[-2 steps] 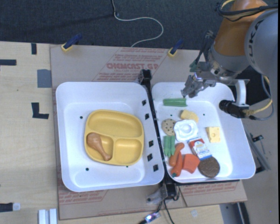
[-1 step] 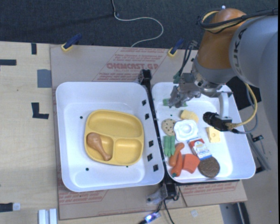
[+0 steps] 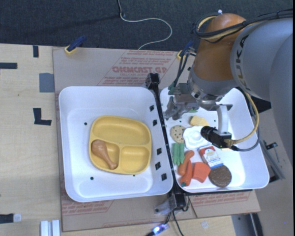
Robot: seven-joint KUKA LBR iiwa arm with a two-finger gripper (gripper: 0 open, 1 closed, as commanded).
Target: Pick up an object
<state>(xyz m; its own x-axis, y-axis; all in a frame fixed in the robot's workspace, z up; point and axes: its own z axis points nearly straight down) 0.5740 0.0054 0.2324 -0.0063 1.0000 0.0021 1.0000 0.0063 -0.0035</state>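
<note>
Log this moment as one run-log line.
arm: over right bin | gripper: near cookie, nothing seen held | left bin: yellow tray with drumstick

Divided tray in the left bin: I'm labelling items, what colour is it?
Yellow: the divided plastic tray shows best in the camera view, with a brown drumstick in it.

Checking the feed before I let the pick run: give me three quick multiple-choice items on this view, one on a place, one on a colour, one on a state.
1. The drumstick lies:
A. on the yellow tray
B. in the right bin
C. on the bench

2. The carrot is:
A. blue
B. orange
C. white

3. The yellow tray sits:
A. flipped over
B. flat in the left bin
C. leaning on the arm

Answers: 1 A, it rests in a tray compartment; 2 B, orange beside the green piece; 3 B, face up on the bin floor.
</note>
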